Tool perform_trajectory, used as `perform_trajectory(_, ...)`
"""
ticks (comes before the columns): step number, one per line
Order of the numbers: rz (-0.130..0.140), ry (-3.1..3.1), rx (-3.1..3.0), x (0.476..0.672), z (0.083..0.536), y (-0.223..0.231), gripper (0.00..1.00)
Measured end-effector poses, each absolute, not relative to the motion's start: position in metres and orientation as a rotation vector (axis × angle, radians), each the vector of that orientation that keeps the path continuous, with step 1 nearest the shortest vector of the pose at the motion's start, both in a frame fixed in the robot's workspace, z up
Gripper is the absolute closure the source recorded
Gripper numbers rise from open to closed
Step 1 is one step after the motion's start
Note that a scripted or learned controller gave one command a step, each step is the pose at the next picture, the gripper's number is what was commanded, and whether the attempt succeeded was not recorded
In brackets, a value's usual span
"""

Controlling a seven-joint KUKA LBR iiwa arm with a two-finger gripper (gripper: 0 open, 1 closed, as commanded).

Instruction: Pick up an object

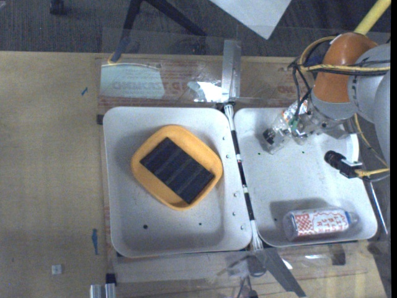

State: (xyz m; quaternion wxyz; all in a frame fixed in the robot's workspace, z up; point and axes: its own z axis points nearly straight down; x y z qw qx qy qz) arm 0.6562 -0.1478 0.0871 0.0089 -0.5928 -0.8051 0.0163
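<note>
You have the grey arm [372,79] with its orange band reaching in from three o'clock, and its gripper [276,136] hangs over the right bin [279,185] near that bin's eleven o'clock corner. Whether the claw is released or clenched you cannot tell from this slant, and nothing can be made out held in it, so judge the pick as not yet done — the reach is made, the grasp and the lift are what is left. The left bin [124,216] holds one thing: an orange-yellow rounded tray with a dark ribbed panel on top [177,166], lying at the bin's middle, turned at a slant. The right bin holds a clear bottle with a red-and-white patterned label [319,223], lying on its side at the bin's five o'clock, close to the near wall and well apart from the gripper. A small black cylindrical piece [338,161] shows at the bin's three o'clock — part of the arm's rig or a loose thing, you cannot tell which. If the bottle is the target, your gripper must travel toward five o'clock and come down across the bottle's width; lying round on its side, it may roll from a glancing touch.
</note>
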Motion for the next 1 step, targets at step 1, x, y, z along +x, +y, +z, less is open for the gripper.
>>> perform_trajectory(1,0.001,-2.553,-1.831,0.6369,0.1088,-0.1390,0.00)
